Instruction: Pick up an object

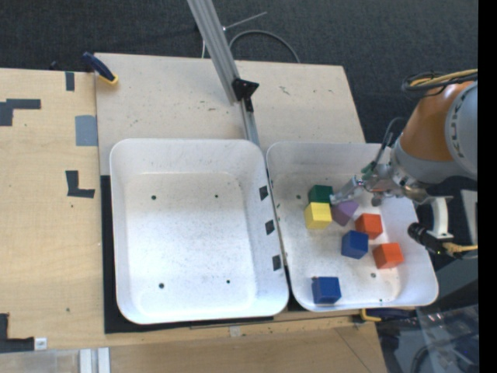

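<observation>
The right bin point(404, 292) holds several small blocks. A green block point(320, 193) and a yellow block point(318, 215) sit near its middle, with a purple block point(344, 210) just to their right. Further right and nearer lie an orange block point(370, 224), a blue block point(354, 244) and a second orange block point(387, 255). Another blue block point(326, 289) rests at the bin's near edge. My gripper point(355, 188) reaches in from the right, low over the bin, right above the purple block and beside the green one.
The left bin point(186, 231) lies beside the right one, and their rims meet at the middle. A slanted metal pole point(217, 37) crosses the bench behind the bins. The arm's orange band point(431, 127) hangs over the right bin's far right corner.
</observation>
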Controlling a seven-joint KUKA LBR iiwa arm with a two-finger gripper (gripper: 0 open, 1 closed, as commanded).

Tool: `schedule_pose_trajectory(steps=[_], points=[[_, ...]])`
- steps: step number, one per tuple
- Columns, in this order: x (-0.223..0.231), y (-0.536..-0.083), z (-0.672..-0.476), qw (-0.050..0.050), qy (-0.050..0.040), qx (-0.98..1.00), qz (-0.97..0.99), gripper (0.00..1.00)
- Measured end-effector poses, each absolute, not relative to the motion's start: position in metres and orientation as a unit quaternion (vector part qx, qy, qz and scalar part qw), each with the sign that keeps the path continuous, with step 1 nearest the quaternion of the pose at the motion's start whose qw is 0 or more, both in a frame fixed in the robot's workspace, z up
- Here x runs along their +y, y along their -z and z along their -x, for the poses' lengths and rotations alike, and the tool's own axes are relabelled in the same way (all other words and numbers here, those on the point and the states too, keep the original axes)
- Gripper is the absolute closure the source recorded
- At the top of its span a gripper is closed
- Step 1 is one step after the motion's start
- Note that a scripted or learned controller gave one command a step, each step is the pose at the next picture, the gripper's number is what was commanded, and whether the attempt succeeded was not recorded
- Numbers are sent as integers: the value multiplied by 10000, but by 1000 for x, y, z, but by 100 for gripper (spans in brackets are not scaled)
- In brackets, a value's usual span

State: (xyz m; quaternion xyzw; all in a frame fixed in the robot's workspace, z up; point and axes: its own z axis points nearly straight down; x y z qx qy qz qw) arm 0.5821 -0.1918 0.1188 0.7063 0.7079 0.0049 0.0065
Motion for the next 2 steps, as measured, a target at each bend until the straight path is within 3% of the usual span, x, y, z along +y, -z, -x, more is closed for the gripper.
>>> schedule_pose_trajectory(steps=[1, 2], points=[[-193, -129, -583, 82, -47, 7076, -7066, 100], [-200, -178, -590, 22, -8, 7074, -7068, 100]])
